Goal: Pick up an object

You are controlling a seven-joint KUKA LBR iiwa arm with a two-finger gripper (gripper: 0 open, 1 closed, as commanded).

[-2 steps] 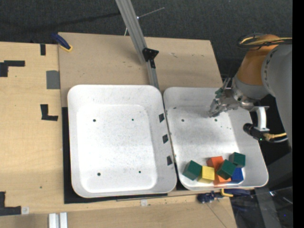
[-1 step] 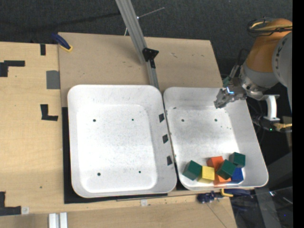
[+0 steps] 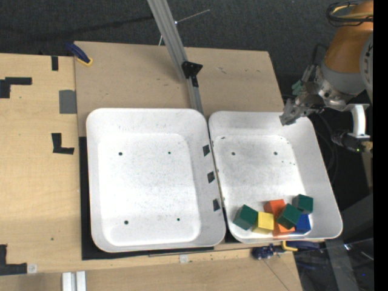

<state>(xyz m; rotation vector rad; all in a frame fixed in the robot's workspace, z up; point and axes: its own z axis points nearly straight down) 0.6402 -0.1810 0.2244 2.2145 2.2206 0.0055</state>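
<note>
The gripper (image 3: 291,115) hangs over the far right corner of the right bin (image 3: 321,162), close to its rim. Whether its fingers are open or closed, I cannot tell, because they look small and dark from this angle. Nothing is visible between them.

The objects lie well apart from the fingers, at the near end of the same bin. There is a cluster of small blocks touching each other: a green block (image 3: 246,216), a yellow block (image 3: 265,221), an orange block (image 3: 276,207), a blue block (image 3: 303,224) and two more dark green blocks (image 3: 304,202). The left bin (image 3: 97,162) stands beside, farther from the fingers.
</note>
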